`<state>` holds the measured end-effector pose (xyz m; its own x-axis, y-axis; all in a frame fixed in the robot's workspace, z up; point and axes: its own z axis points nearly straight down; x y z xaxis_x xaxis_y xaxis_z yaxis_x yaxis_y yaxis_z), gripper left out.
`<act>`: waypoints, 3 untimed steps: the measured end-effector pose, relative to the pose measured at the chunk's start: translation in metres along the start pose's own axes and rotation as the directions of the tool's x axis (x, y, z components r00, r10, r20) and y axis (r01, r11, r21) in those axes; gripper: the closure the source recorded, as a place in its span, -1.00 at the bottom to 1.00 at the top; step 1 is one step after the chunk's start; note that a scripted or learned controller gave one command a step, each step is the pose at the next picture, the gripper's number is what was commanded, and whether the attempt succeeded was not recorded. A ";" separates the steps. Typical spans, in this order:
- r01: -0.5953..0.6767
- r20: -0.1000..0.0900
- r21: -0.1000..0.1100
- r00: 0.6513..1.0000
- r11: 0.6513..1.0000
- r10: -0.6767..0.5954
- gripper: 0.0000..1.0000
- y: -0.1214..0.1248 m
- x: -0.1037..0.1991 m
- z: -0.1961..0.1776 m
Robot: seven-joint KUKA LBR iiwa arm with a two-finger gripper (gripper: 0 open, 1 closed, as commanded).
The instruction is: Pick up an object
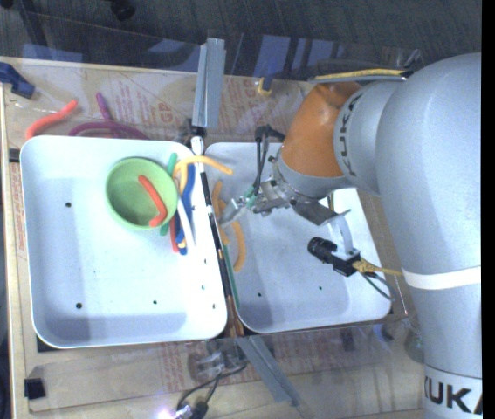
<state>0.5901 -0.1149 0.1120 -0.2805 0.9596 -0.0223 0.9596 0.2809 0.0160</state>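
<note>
My gripper (244, 202) hangs low over the left part of the right bin (317, 308), close to its left wall. Just below it lies an orange curved strip (240, 244), and another orange piece (216, 195) lies to its left by the wall. The wrist hides what is directly beneath the gripper. In the left bin (99, 295) a green bowl (134, 195) holds a red curved piece (153, 190). Beside the bowl, along the bin's right wall, lies a bundle of yellow, green, blue and red sticks (186, 203).
The bulky grey arm (422, 164) covers the right bin's far right side. A black fitting with a cable (333, 255) sits over that bin's middle. Behind the left bin lie a purple hose (107, 130) and an orange-red tool (51, 119). A metal bar (209, 81) stands between the bins.
</note>
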 end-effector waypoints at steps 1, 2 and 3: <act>-0.065 -0.014 0.012 0.998 0.998 0.065 -1.00 -0.065 0.002 0.016; -0.055 -0.023 0.020 0.998 0.998 0.056 1.00 -0.064 0.005 0.008; -0.040 -0.022 0.017 0.999 0.999 0.041 1.00 -0.040 0.009 -0.167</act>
